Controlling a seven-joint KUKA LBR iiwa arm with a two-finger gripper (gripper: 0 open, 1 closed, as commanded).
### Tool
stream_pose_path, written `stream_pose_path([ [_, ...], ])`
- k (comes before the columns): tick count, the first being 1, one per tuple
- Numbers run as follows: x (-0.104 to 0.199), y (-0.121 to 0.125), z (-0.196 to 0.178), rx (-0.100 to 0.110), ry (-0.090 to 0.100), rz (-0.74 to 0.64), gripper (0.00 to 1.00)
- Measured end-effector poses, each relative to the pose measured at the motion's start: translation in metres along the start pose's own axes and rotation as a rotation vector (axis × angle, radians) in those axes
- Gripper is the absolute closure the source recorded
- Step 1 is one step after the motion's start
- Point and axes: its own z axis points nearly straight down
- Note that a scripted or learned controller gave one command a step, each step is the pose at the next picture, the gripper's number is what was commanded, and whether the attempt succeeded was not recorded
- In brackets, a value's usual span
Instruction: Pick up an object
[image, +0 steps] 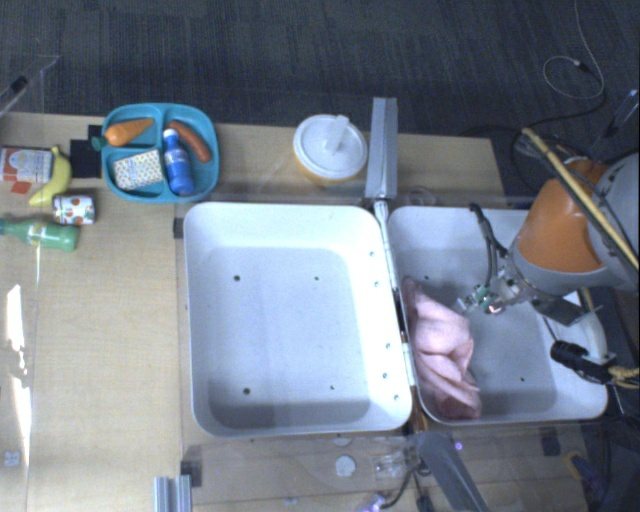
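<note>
I see my gripper (487, 298) hovering just at three o'clock of the pink cloth (443, 350), positioned for a grab; finger state I cannot tell.

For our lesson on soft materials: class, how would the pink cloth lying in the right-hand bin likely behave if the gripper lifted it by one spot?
The pink cloth lies crumpled in folds, so it is probably floppy and would drape and hang down. It looks thin, so likely light for its size. Bunched against the right bin's left wall, it may drag or unfold rather than rise whole.
</note>
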Motion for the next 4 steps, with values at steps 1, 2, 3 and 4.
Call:
stream_pose_path([
  [1,0.044,-0.033,-0.023,0.014,0.007,0.403,0.00],
  [2,0.044,-0.033,-0.023,0.014,0.007,0.404,0.00],
  [3,0.010,0.006,-0.002,0.016,0.008,0.302,0.00],
  [4,-0.006,0.070,0.003,0.004,0.002,0.203,0.00],
])
